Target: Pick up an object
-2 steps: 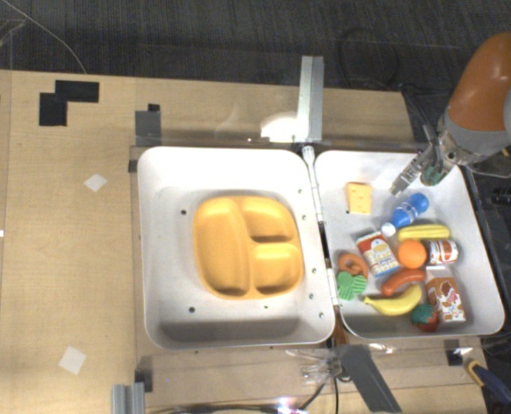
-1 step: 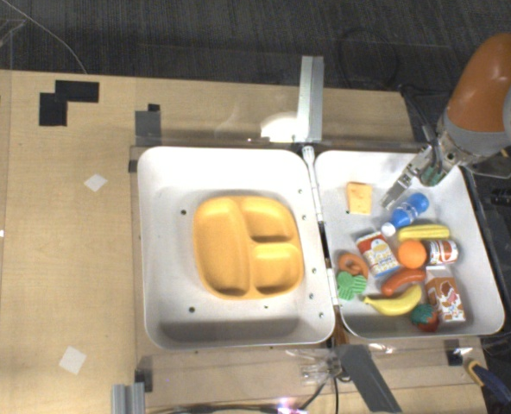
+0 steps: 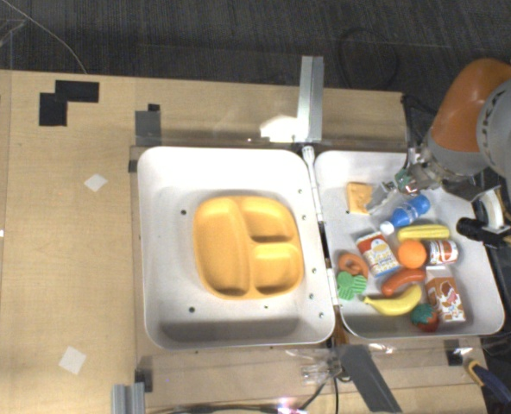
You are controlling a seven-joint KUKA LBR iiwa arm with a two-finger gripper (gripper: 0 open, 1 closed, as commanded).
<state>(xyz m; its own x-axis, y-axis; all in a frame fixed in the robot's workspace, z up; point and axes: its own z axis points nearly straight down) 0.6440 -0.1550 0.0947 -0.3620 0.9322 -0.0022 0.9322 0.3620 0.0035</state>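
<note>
The right bin (image 3: pixel 490 304) holds a heap of toy food. In it lie a tan cracker (image 3: pixel 357 197), a clear bottle with a blue cap (image 3: pixel 404 208), a yellow corn cob (image 3: pixel 424 231), an orange (image 3: pixel 412 254), a small can (image 3: pixel 443 252), a red and white carton (image 3: pixel 377 254), a pretzel (image 3: pixel 351 264), a sausage (image 3: pixel 401 279), a banana (image 3: pixel 392 304) and a brown carton (image 3: pixel 444 298). My gripper (image 3: pixel 408 178) hangs low over the bin's far side, right at the bottle's upper end. The wrist hides what is between the gripper and the bottle.
The left bin (image 3: pixel 165 188) holds a yellow divided tray (image 3: pixel 245 244). A metal post (image 3: pixel 311 102) stands behind the wall between the bins. My arm, with its orange band (image 3: pixel 467 110), crosses the right bin's far right corner. A black cable fitting (image 3: pixel 484 228) sits at the right rim.
</note>
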